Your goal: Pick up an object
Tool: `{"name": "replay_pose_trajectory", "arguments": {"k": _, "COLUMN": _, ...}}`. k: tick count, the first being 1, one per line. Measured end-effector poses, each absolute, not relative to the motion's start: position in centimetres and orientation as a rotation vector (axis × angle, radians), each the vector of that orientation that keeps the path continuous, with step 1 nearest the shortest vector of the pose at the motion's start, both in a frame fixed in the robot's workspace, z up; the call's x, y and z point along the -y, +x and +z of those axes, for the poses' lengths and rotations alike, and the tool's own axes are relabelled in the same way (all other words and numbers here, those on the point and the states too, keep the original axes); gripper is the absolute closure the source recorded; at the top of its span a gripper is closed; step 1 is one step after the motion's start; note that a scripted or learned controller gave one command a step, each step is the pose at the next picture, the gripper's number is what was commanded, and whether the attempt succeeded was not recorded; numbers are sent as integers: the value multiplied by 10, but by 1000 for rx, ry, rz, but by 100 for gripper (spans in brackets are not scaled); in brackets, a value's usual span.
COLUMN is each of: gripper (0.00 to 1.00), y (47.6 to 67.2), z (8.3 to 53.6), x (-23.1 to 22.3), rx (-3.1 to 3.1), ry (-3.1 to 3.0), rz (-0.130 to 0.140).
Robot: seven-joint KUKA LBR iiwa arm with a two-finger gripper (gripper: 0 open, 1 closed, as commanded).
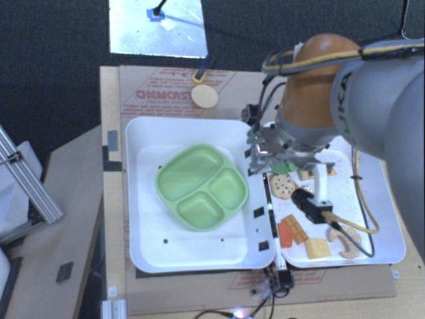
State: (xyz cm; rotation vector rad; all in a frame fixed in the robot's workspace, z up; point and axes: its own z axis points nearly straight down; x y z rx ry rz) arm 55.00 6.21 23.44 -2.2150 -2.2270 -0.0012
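Hovering my pincer (279,168) over the right bin (392,244), I cannot tell its state. Nearest target: the speckled cookie (283,187), just below it. I'd descend straight, centred, avoiding the bin's wall.

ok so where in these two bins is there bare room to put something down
Left white bin: bare floor in front of and left of the green divided plate. Right white bin: crowded, with the cookie, orange piece and yellow cracker below the gripper; a bare strip along its right wall.
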Motion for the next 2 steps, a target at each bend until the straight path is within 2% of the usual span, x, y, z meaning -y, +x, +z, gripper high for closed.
{"name": "replay_pose_trajectory", "arguments": {"k": 1, "gripper": 100, "y": 552, "z": 216, "x": -68, "rx": 2227, "ry": -2216, "rz": 0}}
{"name": "replay_pose_trajectory", "arguments": {"k": 2, "gripper": 100, "y": 561, "z": 227, "x": -66, "rx": 2230, "ry": -2215, "rz": -3}}
